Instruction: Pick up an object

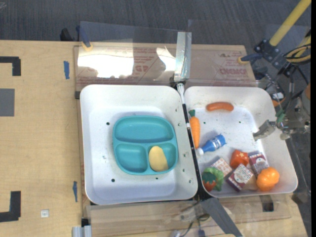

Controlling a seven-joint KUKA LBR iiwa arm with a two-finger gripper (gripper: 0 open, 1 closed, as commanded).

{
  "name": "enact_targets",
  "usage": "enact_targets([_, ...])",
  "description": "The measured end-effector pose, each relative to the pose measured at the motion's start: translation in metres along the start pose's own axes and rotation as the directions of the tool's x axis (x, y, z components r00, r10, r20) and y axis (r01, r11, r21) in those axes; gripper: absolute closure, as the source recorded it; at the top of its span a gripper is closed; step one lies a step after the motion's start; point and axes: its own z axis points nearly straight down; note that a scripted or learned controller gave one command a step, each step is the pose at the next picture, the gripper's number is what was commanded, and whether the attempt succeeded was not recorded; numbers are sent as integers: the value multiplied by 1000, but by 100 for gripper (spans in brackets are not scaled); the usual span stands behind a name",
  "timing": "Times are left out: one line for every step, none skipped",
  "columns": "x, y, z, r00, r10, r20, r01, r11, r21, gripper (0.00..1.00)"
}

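My gripper [264, 130] hangs over the right bin's [237, 95] right side. I cannot tell its state. It holds nothing

Wooden bench [34, 132], left bin [94, 132], right bin [247, 95]

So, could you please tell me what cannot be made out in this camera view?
- End effector: small and grey at the right bin's edge; finger state unreadable.
- Small cartons: print too small to read.
- Green item: partly tucked behind a carton, identity unclear.
- Arm: cut off by the right edge.
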Motion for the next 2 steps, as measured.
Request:
enact_targets([60,78,36,959,-284,2,284,959,-3,0])
enact_targets([61,143,102,872,-489,-5,489,872,12,0])
